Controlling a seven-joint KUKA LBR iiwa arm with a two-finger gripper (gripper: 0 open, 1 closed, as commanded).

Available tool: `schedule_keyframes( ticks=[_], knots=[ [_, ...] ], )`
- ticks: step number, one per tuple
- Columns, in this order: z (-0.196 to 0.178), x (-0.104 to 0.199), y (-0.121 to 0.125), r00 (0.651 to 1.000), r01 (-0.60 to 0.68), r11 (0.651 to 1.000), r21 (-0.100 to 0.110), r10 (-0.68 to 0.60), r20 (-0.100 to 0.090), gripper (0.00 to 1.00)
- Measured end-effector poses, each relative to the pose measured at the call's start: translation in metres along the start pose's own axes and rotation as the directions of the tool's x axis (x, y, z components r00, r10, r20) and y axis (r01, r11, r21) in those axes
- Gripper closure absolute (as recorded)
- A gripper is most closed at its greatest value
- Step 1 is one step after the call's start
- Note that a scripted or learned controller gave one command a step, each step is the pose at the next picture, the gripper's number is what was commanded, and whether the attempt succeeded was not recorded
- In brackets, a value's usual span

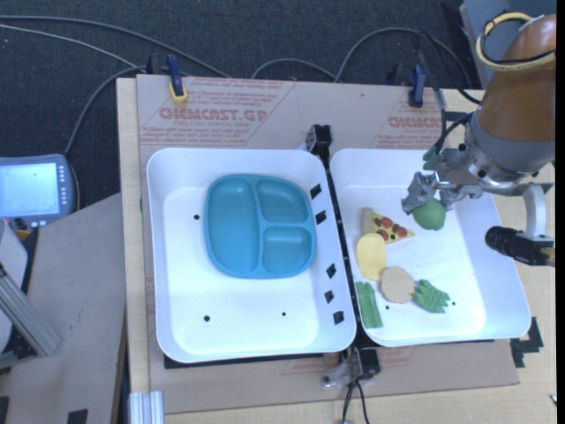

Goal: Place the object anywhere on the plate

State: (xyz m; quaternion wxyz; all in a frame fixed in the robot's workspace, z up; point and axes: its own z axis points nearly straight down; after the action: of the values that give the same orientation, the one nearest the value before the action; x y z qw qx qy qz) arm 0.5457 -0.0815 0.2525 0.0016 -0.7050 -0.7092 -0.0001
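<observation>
A blue divided plate (260, 225) lies in the left bin (177, 263). Over the upper part of the right bin (494, 307), my gripper (429, 198) is shut on a small round green toy fruit (431, 216), which pokes out just below the fingertips. The arm's orange and grey body hides the bin's far right corner. The gripper and fruit are well right of the plate, across the divider between the bins.
Below and left of the gripper, the right bin holds a toy pizza slice (386, 226), a yellow piece (371, 254), a tan round piece (397, 283), a green leafy piece (431, 297) and a green stick (368, 305). A black clamp (320, 137) sits at the top of the divider.
</observation>
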Motion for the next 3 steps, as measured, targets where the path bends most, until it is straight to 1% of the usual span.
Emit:
schedule_keyframes(
  ticks=[1,3],
  knots=[
    [0.003,0.041,0.016,1.000,0.000,1.000,-0.003,0.000,0.001,1.00],
    [0.006,0.135,0.067,1.000,0.000,1.000,-0.004,0.000,0.001,1.00]
  ],
)
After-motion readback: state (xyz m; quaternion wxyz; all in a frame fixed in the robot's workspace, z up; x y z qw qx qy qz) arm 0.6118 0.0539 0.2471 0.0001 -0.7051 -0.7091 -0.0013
